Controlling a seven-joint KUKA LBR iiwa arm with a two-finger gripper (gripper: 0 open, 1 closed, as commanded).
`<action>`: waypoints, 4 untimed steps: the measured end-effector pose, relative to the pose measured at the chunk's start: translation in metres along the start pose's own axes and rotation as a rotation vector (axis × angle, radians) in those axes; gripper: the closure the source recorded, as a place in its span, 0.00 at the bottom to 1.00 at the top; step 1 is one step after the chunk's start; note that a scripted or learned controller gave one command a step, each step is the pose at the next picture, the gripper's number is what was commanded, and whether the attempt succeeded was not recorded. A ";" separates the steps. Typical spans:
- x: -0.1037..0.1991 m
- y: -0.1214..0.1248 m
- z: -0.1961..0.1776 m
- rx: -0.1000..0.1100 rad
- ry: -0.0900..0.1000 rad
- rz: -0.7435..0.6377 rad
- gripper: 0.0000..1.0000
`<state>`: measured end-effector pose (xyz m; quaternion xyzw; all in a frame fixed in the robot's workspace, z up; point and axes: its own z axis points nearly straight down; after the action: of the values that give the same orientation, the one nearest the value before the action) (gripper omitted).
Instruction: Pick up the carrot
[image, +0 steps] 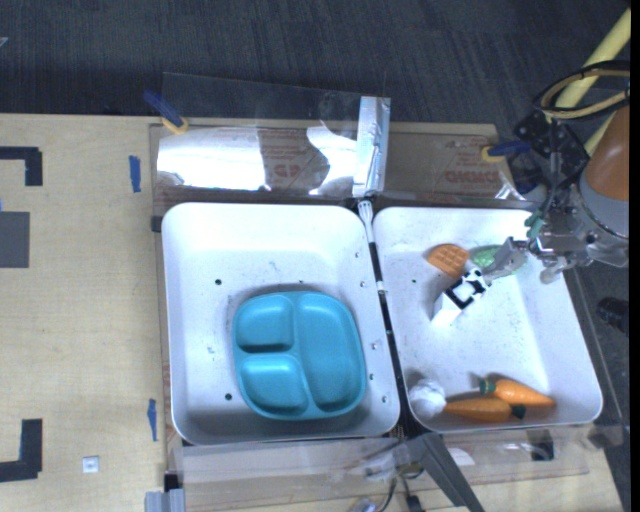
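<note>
Well, from where I stand the job has barely begun: the carrot (518, 391) lies at the near edge of the right bin (560, 330), orange with a bit of green at one end, resting on the bin floor close against the front wall. Just beside it, touching or nearly so, is a second orange piece (478, 408), darker and longer, with a small white lump (428, 398) at its left end; I can't say what either is exactly. The gripper (468, 290) is up in the far half of that same bin, well apart from the carrot, its black-and-white end pointing down toward the bin floor near an orange, waffle-like toy (447, 259) and something pale green (486, 255). Whether its tips are spread or pressed together I cannot tell from this angle, and I see nothing pinched in them. The left bin (200, 240) holds a blue divided plate (297, 353), which plays no part here. By my reckoning everything is left to do: travel to the near edge, come down over the carrot, close on it and lift, and the neighbouring orange piece and the wall may crowd that grasp.
</note>
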<state>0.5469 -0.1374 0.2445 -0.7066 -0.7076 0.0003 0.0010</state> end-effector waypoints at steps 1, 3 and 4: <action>0.004 -0.051 0.076 0.004 0.000 0.204 0.00; -0.040 -0.066 0.158 -0.004 0.002 0.416 0.00; -0.041 -0.066 0.158 -0.006 -0.001 0.280 0.00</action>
<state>0.4808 -0.1778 0.0870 -0.7984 -0.6021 -0.0012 -0.0015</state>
